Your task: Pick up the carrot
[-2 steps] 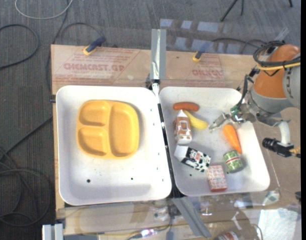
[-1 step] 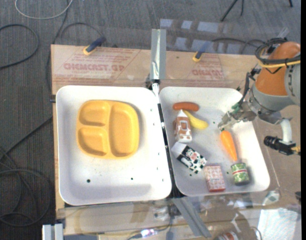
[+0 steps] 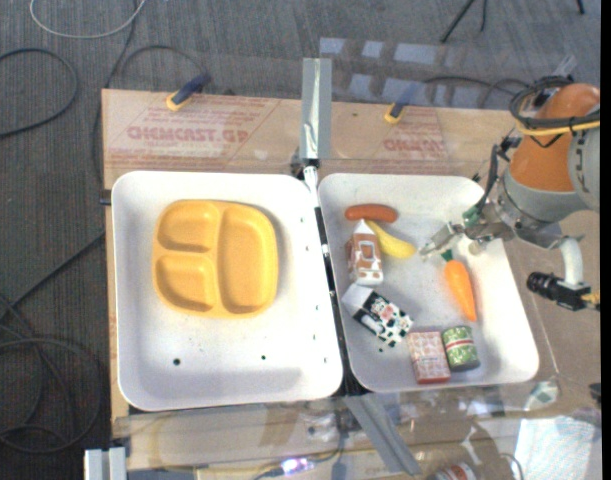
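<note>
Carrot [image 3: 460, 288]: lies in the right bin [image 3: 510, 358], toward its right side, long axis running near to far with the green top at the far end; apart from the other items.
Gripper [image 3: 455, 236]: hovers just beyond the carrot's far end, reaching in from the right.
Fingers: seem spread a little, nothing between them; the carrot is not held.
Step in hand: my reading is the approach before the grasp, lift not yet begun.
Doing it well: shift nearer so the fingers straddle the carrot's thick middle across its width, descend until they flank it, then close; gripping at the leafy tip would likely slip.
Neighbours: a yellow banana [image 3: 394, 243], a small carton [image 3: 365, 253] and a sausage [image 3: 371, 212] sit left of the gripper; a green can [image 3: 459, 348] and a red box [image 3: 428, 356] lie nearer; a black-and-white carton [image 3: 381, 320] lies between.
Left bin [image 3: 145, 368]: carries a yellow divided tray [image 3: 218, 256].
Surface: both white bins rest on a cardboard-covered tabletop [image 3: 145, 128].
Room: dark carpet with loose cables [image 3: 25, 78] at the left.
</note>
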`<state>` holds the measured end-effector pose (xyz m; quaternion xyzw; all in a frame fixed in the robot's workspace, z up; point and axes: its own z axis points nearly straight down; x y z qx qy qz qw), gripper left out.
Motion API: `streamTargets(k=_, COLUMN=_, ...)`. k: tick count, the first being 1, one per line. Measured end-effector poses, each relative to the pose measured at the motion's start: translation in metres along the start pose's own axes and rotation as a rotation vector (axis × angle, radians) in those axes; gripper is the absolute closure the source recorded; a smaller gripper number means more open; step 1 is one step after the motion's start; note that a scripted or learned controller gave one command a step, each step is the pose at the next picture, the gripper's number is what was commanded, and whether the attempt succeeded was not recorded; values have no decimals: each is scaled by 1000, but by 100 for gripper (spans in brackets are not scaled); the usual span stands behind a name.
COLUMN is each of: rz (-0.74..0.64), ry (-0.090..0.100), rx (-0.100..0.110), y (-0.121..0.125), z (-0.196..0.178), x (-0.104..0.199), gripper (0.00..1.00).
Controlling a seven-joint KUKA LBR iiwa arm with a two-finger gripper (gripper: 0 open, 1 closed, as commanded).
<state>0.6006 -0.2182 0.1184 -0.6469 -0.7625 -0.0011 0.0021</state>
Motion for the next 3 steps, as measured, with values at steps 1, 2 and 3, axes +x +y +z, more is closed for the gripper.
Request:
streamTargets(k=1, rz=35, ry=2, rx=-6, y=-12, z=22, x=5, gripper=0)
streamTargets(k=2, rz=35, ry=0, rx=-4, y=-12, z=14, x=5, gripper=100)
streamTargets(k=3, rz=116, ry=-6, rx=0, y=19, z=-94, x=77, gripper=100)
